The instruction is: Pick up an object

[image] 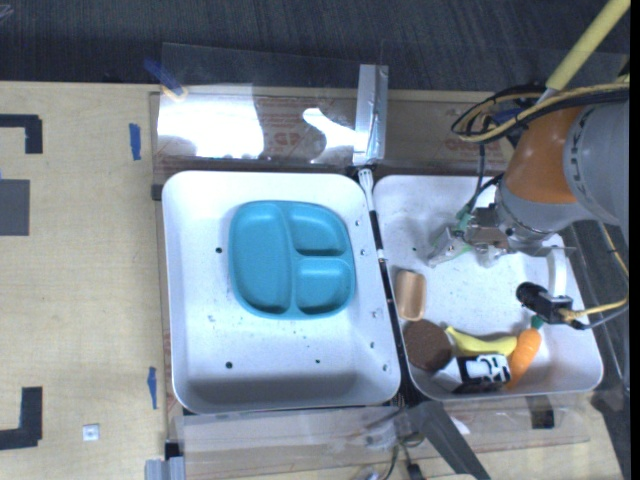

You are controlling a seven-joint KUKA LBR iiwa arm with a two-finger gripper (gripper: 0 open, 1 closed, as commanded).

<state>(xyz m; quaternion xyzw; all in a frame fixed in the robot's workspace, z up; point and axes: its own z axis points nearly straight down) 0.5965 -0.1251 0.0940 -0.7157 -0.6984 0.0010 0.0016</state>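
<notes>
2 white bins (pixel 200 368) on the desk (pixel 70 268), jaws (pixel 450 248) over the right one; their state unclear.
Smooth blue divided plate (pixel 292 258) left; banana (pixel 480 344), carrot (pixel 527 353), brown round lump (pixel 428 344) crowd lower right.

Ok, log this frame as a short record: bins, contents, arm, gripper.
left bin: blue divided plate
right bin: banana, carrot, brown round item, tan block, black-and-white item
arm: over right bin
gripper: above bin floor, nothing seen between its fingers

Robotics lab: plywood bench (pixel 70 298), white bins (pixel 190 268), loose cables (pixel 490 113)
</notes>
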